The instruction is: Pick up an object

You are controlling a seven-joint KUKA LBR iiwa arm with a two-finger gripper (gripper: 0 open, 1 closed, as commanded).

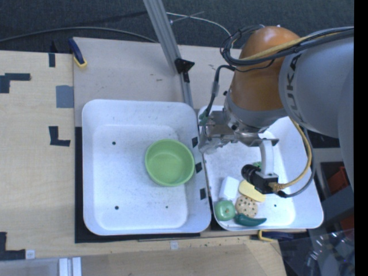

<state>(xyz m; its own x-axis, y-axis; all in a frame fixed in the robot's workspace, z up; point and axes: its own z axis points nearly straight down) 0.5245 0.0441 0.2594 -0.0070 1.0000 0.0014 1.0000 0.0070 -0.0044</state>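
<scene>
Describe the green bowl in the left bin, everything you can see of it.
The green bowl is a round, pale green dish, plastic by its look, with a smooth rim and a plain inside. It stands upright, mouth up, with nothing visible in it, on the floor of the left bin, toward that bin's right side. Nothing but the bin floor touches it.

My grey arm (322,79) reaches in from the right, its orange band (264,68) bulging above the wrist. The metal two-finger gripper (214,137) hangs at the end, pointing down and left. Black cables loop around the wrist.
</scene>
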